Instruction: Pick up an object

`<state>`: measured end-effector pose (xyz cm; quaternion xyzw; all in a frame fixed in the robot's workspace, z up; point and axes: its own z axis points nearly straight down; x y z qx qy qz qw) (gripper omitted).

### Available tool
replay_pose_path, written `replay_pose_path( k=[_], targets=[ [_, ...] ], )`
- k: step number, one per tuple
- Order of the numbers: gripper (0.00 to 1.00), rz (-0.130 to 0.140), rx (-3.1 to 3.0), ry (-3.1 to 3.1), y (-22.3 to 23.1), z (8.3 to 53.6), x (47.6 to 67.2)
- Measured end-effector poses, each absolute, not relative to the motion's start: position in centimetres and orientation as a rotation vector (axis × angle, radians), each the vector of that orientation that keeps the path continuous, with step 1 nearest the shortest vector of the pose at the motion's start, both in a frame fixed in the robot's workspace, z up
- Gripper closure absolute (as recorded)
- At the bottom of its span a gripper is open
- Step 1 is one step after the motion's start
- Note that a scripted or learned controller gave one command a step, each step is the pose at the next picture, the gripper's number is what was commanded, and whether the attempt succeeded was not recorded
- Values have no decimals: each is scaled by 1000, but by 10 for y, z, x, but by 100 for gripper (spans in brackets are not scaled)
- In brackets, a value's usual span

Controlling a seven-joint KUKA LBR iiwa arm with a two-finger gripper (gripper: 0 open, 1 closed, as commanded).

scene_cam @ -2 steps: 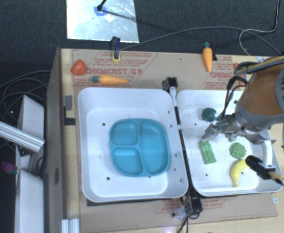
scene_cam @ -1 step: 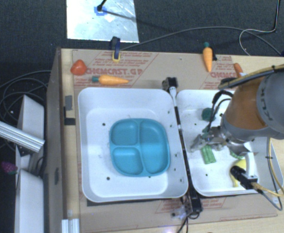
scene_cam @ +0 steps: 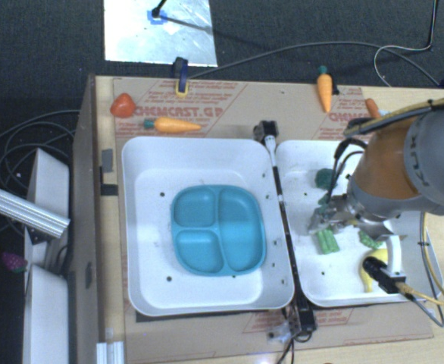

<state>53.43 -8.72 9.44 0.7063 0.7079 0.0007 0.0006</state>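
Hand (scene_cam: 324, 220) low in right bin (scene_cam: 301, 279), above green piece (scene_cam: 326, 241)

Even, bright overhead light, with soft shadows. Glare whitens the bins (scene_cam: 207, 152) and a foil sheet (scene_cam: 160, 21). Detail is slightly soft.

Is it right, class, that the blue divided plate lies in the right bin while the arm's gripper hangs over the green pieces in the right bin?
Not quite. The camera view shows the blue divided plate in the left bin, not the right. The rest stands: the gripper hangs over the green pieces in the right bin.
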Motion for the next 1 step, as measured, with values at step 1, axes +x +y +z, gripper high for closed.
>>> replay_pose_path(
  k=[1],
  targets=[
    [100, 6, 2214, 2224, -30, 186, 603]
  ],
)
